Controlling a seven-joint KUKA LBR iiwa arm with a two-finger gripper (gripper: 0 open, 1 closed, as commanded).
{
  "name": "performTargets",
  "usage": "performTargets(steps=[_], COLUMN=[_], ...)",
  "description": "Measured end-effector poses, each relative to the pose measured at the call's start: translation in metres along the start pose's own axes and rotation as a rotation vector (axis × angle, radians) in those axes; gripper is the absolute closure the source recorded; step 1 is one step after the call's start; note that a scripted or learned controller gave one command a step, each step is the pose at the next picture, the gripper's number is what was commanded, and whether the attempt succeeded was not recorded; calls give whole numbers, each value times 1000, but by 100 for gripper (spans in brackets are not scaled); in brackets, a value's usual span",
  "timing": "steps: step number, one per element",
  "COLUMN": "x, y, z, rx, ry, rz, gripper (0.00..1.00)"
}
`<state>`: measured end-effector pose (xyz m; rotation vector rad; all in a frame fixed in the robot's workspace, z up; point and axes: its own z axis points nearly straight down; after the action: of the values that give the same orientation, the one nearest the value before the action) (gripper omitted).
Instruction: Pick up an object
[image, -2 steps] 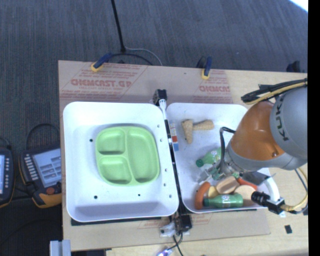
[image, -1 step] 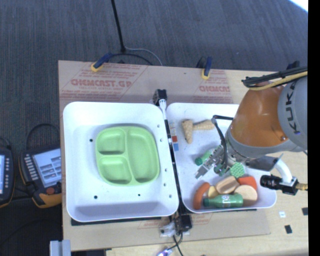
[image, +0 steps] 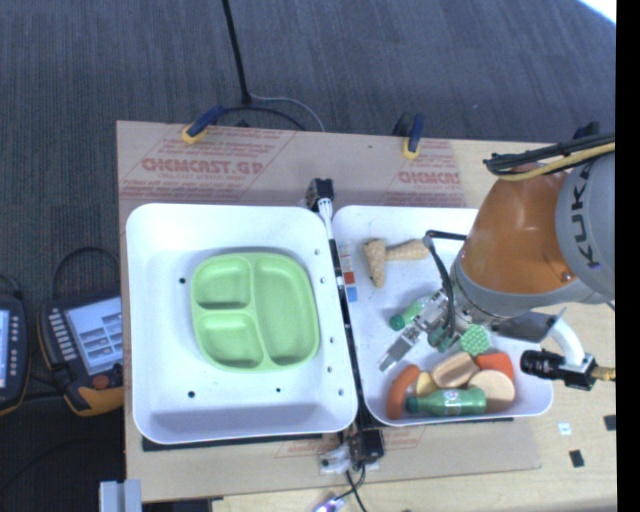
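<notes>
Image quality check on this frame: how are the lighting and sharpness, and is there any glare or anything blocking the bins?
Camera view: light is even and soft; the left bin throws only a faint shadow around the green tray. The white plastic is bright but without hard glare. Focus is moderate: the board's red print is readable, while the toys in the right bin look soft. The arm hides that bin's right part.

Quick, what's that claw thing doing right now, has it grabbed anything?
Gripper: down in the right bin above the toy food; whether it has grabbed anything cannot be told.
</notes>
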<state>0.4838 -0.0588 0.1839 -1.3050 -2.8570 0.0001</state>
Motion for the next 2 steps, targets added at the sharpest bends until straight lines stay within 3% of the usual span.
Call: performTargets(steps=[1, 2], x=[-78, -94], y=[14, 39], z=[50, 96], rx=[0, -1], ry=[-2, -5], rz=[-15, -209], gripper=[0, 0])
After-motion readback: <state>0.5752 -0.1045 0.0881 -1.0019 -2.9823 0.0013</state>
